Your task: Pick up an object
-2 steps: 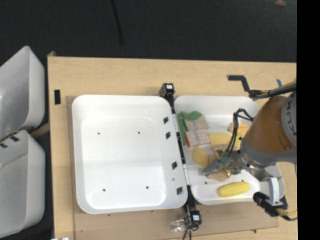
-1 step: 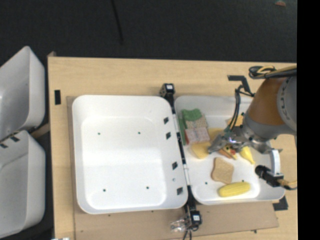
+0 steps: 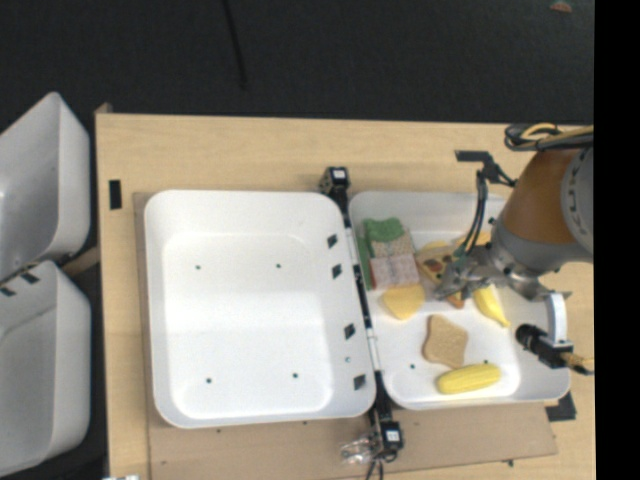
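Gripper (image 3: pixel 455 286) low in right bin (image 3: pixel 520 393), beside cheese (image 3: pixel 403 302) and banana (image 3: pixel 490 306); jaw state impossible to tell. Bread (image 3: pixel 446 340) near corn (image 3: pixel 468 378).

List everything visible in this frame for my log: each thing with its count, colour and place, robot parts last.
bench: one, light wood, under both bins
left bin: one, white, left half of the bench
right bin: one, white, beside the left bin
sponge: one, green, top left of the right bin
block: one, pinkish, just below the sponge
cheese wedge: one, pale yellow, middle of the right bin
bread slice: one, tan, below the cheese wedge
corn cob: one, yellow, near the right bin's lower edge
banana: one, yellow, right of the cheese wedge
arm: one, grey and orange, over the right bin
gripper: one, dark, low among the items
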{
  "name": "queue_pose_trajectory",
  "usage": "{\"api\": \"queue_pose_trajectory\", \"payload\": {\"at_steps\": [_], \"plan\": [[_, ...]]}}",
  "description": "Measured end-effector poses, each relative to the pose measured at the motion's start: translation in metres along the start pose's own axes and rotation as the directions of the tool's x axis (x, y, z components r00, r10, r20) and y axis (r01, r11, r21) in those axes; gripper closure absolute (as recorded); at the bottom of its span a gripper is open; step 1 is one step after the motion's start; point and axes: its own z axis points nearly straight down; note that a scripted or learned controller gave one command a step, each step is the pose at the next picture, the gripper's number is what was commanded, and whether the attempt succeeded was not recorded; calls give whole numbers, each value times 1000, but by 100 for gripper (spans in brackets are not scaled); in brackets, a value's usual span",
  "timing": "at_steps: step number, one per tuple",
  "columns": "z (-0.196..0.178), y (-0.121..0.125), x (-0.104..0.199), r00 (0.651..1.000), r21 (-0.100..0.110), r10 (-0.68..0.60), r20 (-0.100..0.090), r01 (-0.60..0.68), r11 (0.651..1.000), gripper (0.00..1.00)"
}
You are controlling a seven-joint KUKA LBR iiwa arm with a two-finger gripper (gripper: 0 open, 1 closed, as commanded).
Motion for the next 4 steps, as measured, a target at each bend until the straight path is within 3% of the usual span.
{"api": "queue_pose_trajectory", "payload": {"at_steps": [1,2,3,4], "plan": [[8,11,68,1000,24,-4,-8,4,1000,100],[13,-18,78,1000,4,3,-2,-3,1000,100],[2,-15,77,1000,1,7,-3,-7,1000,100],[3,-16,77,1000,2,10,-3,-10,1000,0]]}}
